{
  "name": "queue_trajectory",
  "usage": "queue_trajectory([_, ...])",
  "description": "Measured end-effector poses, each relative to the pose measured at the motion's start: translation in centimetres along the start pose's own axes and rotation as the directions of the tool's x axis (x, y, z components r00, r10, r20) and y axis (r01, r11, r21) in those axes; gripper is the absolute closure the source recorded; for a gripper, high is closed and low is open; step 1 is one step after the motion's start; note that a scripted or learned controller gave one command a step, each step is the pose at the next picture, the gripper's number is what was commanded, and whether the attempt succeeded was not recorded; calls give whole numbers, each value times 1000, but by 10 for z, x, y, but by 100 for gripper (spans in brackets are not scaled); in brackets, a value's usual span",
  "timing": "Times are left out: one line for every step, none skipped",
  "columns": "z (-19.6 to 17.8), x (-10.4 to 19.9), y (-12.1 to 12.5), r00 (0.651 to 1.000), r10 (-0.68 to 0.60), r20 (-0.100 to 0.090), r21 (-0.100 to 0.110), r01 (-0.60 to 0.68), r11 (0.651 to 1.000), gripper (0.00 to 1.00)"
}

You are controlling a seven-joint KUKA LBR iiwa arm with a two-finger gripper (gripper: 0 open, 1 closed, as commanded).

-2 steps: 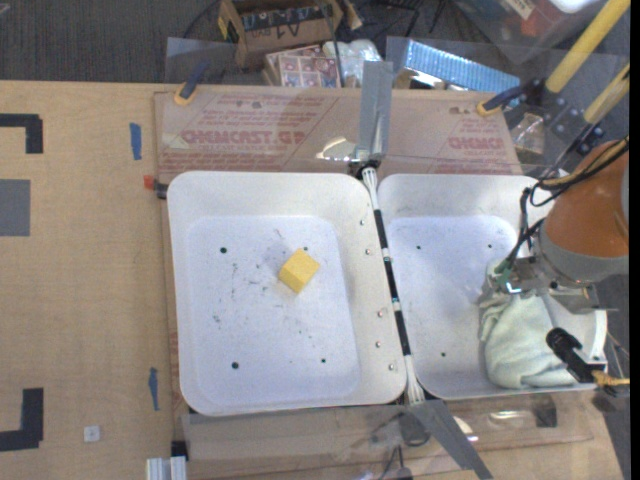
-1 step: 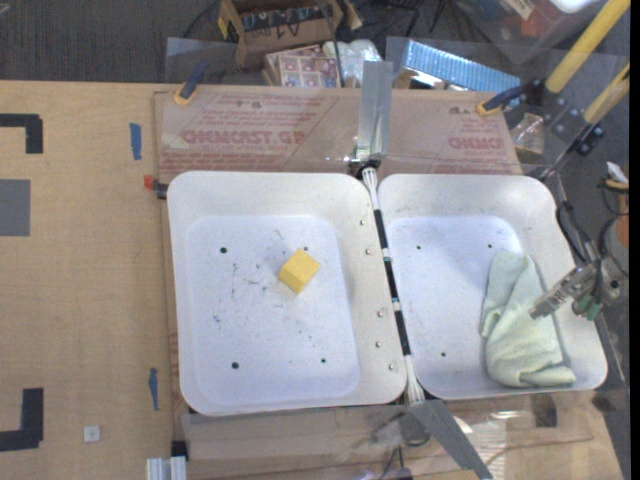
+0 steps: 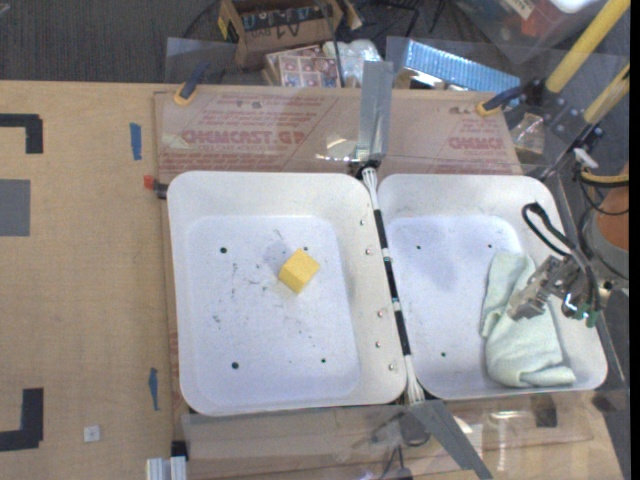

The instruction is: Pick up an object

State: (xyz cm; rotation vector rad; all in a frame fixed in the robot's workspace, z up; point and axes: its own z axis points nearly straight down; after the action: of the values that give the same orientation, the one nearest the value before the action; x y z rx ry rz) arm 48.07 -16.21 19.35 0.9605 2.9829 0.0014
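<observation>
So there are two white bins side by side on the bench. The left bin (image 3: 200,218) has a small yellow block (image 3: 299,271) sitting a bit above the middle of its floor, tilted so one corner points toward the camera. Nothing else is near it, just scuffs and a few dark dots on the bin floor. The right bin (image 3: 440,208) has a pale green cloth (image 3: 520,343) crumpled against its right wall, running from about mid-height down to the near corner.

Behind the bins there's a clear sheet (image 3: 260,133) with red lettering, some clamps at its corners, and a pile of boxes (image 3: 285,28) and clutter past the bench edge. Blue tape bits (image 3: 135,140) on the wood to the left.

The arm comes in from the right and sits low over the right bin, wrist angled down and to the left, with a black cable (image 3: 540,230) looping above it. The gripper (image 3: 527,303) is right on top of the cloth's upper part, touching or nearly so. Can't tell its state from this angle, it's too small and blurry. The block is well apart from it, over in the other bin.
</observation>
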Motion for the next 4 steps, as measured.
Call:
queue_trajectory([10, -40, -32, 959, -283, 2, 0, 283, 959, 100])
queue_trajectory([5, -36, -50, 805, -593, 0, -1, 593, 805, 100])
queue_trajectory([79, -38, -36, 816, -578, -3, -2, 578, 816, 100])
queue_trajectory([16, -36, -50, 432, -902, 1, -1, 902, 432, 100])
